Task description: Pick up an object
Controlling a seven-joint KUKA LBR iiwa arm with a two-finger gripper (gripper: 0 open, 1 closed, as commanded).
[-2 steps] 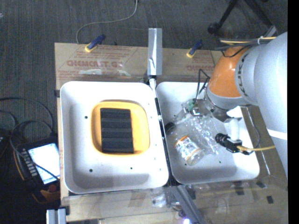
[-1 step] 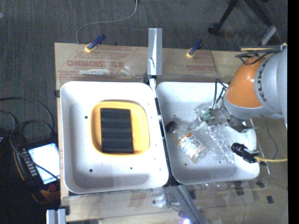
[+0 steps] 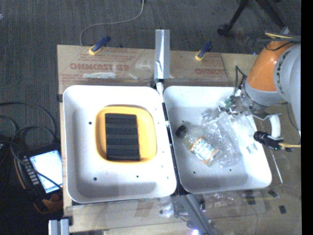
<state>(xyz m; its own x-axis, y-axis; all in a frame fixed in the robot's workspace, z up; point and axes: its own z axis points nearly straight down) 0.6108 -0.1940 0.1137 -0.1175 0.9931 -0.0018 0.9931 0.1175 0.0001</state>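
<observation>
Dark carpet surrounds the bench, and on it two white bins sit side by side. Start with what lies nearest you: in the right bin (image 3: 195, 180), toward its middle, a crumpled clear plastic bag (image 3: 222, 136) holds a small orange-and-white packet (image 3: 204, 149) at its near left end. Just to the left of that, a small dark cap (image 3: 181, 130) rests on the bin floor, apart from the bag. In the left bin (image 3: 73, 131), a yellow tray with a black ribbed insert (image 3: 124, 135) lies square in the centre.

Farther back, at the far right edge of the right bin, the gripper (image 3: 234, 103) hangs over the bag's far end, under the orange band of the arm (image 3: 266, 75). You cannot tell how wide it stands or whether it has anything; the wrist hides that.

To do this step well, I judge you should aim for the packet, not loose film. The plastic looks thin, slick and wrinkled, so a pinch on a fold may slip. Come straight down, close on the firm packet, and lift slowly.
</observation>
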